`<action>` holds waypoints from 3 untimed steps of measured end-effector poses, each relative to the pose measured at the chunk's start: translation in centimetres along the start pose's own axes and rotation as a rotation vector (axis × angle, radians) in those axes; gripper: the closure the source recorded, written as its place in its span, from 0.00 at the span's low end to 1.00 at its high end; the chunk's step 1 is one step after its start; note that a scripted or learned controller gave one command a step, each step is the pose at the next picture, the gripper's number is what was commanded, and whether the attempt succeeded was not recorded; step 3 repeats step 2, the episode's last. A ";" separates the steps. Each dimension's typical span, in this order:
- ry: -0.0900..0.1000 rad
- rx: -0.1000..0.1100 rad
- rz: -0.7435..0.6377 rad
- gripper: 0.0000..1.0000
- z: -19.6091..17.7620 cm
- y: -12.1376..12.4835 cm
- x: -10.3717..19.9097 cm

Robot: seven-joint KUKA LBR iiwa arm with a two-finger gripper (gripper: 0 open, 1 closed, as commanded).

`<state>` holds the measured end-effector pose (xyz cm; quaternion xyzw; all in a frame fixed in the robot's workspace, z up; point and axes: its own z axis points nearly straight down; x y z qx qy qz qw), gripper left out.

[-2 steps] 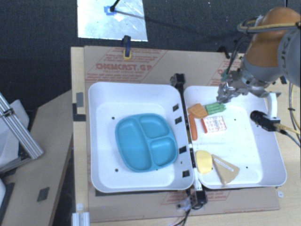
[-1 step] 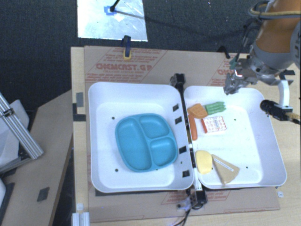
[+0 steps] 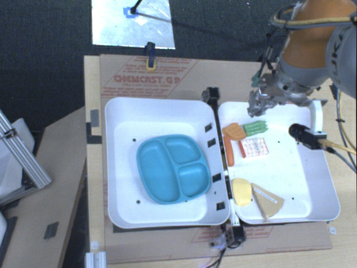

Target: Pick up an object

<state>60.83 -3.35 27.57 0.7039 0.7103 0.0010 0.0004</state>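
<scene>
Gripper above the right bin's far edge, toy food scattered below.

Right bin (image 3: 312,200) holds a green item (image 3: 256,128), orange piece (image 3: 235,132), carrot-like stick (image 3: 229,152), red-printed card (image 3: 254,147), yellow lump (image 3: 241,191) and tan wedge (image 3: 268,201). The gripper (image 3: 257,106) hangs just above the green item; its opening cannot be told. Left bin (image 3: 120,149) carries a blue divided tray (image 3: 172,168) on the cardboard-covered worktop (image 3: 184,74).

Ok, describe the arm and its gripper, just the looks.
The arm is grey with a rounded orange band above the wrist. Thin yellowish and dark cables loop around the orange part. The gripper is a small grey metal assembly with darker parts. A black cylindrical piece juts out beside a white bracket.
</scene>
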 end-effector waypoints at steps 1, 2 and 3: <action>0.001 0.002 0.000 1.00 2.0 -0.4 5.4; 0.001 0.002 -0.001 1.00 2.0 -1.8 10.7; 0.001 0.002 -0.001 1.00 2.0 -1.8 10.7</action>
